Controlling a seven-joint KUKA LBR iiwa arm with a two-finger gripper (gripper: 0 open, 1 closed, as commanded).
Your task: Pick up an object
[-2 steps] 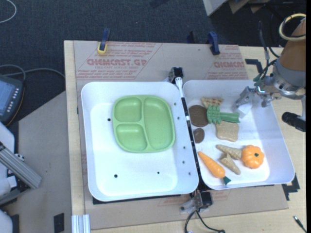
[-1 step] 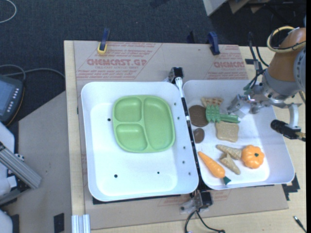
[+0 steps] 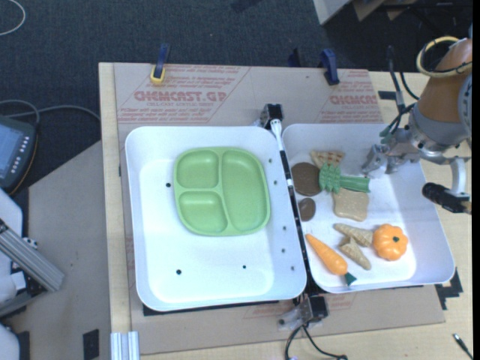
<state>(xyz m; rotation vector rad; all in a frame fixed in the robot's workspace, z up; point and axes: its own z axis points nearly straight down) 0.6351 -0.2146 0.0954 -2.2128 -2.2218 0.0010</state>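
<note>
claw (image 3: 375, 161) near right bin (image 3: 431, 265) back edge | beside green toy (image 3: 341, 180)

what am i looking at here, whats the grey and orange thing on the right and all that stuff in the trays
One camera looks down at a slant on a bench with two shallow white bins. The grey and orange thing is a robot arm reaching in from the right; its gripper hovers over the right bin and holds nothing. That bin holds toy food: a carrot, a small pumpkin, a green broccoli-like piece, a bread slice and brown round pieces. The left bin holds a green divided plate.
</note>
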